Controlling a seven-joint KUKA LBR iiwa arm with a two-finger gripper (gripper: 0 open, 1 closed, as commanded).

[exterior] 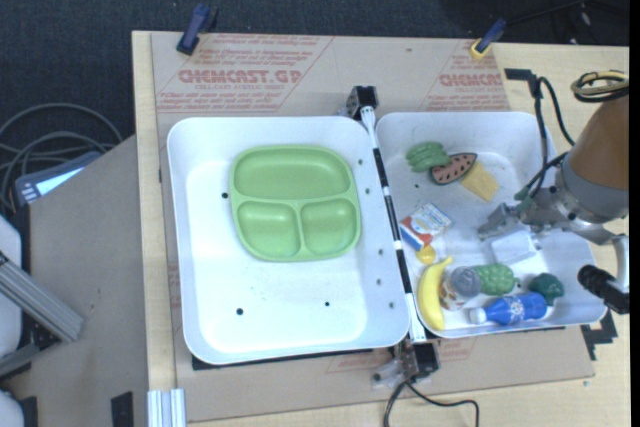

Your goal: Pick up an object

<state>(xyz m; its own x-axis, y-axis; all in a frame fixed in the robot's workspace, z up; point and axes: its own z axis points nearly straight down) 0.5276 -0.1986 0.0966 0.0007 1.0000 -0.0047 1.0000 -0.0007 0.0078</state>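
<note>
Green divided plate [296, 201] fills left bin [190, 245]; toys perhaps crowd right bin [520, 127].

A yellow plastic banana [431, 293] lies along the right bin's left wall. Beside it sit a green knobbly toy [494, 278] and a blue-and-white bottle [512, 310] on its side. A watermelon slice toy [453, 167] rests farther back.

One fixed camera sits high above the worktop [300, 65] and looks down at a slant, far enough back to take in both white bins, the left bin [200, 315] and the right bin [520, 125], with dark floor beyond the far edge. The arm [600, 165] enters from the frame's right side.
</note>
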